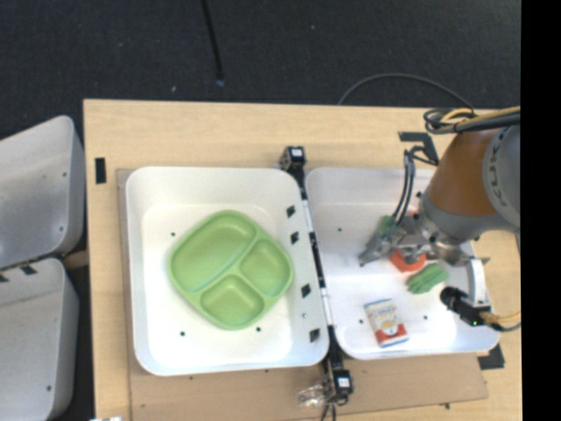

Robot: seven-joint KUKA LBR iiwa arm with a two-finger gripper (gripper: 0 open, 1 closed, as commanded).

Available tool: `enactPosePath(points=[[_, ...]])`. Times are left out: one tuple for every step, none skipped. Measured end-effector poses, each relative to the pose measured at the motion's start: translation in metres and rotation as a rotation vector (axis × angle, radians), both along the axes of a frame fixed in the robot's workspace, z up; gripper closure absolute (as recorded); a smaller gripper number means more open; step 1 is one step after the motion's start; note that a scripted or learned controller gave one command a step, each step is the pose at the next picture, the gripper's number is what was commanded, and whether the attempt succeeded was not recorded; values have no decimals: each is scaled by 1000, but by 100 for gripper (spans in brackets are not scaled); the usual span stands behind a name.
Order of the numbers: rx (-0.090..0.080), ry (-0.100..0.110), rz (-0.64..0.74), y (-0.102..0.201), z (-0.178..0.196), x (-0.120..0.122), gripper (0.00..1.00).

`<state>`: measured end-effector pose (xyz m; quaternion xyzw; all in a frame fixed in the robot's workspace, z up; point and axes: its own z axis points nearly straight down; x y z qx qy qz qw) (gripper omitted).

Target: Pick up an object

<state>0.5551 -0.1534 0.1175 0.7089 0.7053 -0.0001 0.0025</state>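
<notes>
Sitting alone in the left bin [140,235], the green divided plate [230,268] isn't what the arm is going for. Over in the right bin [351,191] the gripper [386,246] is reaching toward 9 o'clock; can't tell if it's grabbing anything. An orange piece [408,259] and a green toy [427,278] are lying right under the wrist, with a small carton [384,323] at 6 o'clock. I'd centre on one item before squeezing.

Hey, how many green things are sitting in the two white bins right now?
3: a green divided plate in the left bin, and two small green objects in the right bin, one below the gripper, one beside it. The arm may hide more.
</notes>
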Motion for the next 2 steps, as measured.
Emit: enactPosePath(points=[[0, -4, -7, -2, 14, 1, 100], [2, -1, -2, -2, 58, -1, 100]])
